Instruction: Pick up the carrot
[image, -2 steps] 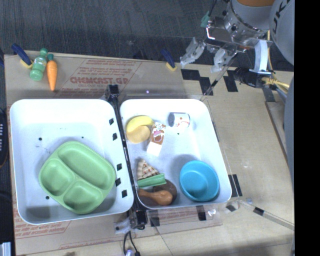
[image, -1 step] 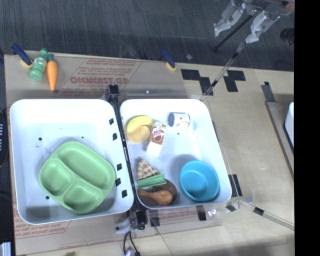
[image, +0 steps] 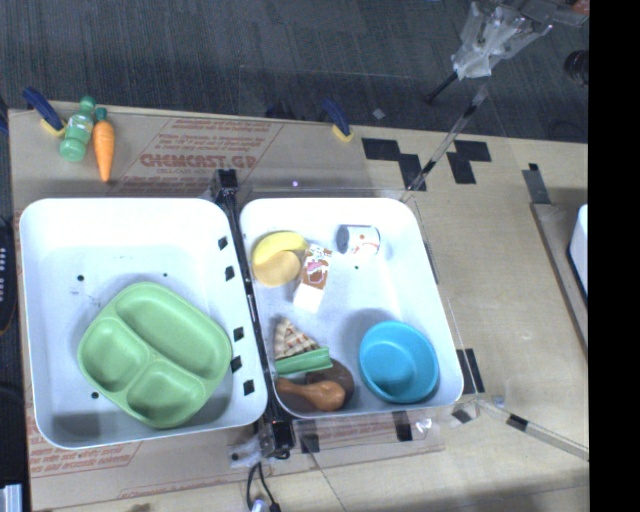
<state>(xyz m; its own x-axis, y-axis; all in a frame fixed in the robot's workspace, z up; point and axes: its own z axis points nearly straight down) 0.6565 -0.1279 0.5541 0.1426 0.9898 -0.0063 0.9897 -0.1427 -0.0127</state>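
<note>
Tan cardboard-covered bench (image: 500, 270) bore two shallow white plastic bins, left (image: 40, 300) and right (image: 425, 260), touching side by side. Carried small orange toy carrot with green top (image: 102, 145) beyond left bin, apart from rim.

floor (image: 250, 40): dark, perhaps carpet — ribbed | bench (image: 500, 260): tan board — black markings

My feed is evenly and brightly lit from overhead, with soft, short shadows. The two white bins (image: 40, 300) come close to washing out, and the blue bowl (image: 398, 362) carries a pale sheen. The green tray (image: 155, 352) casts a faint shadow on its near side. Detail is slightly soft throughout, and the dark floor (image: 250, 50) beyond the worktop (image: 500, 270) looks grainy.
</note>
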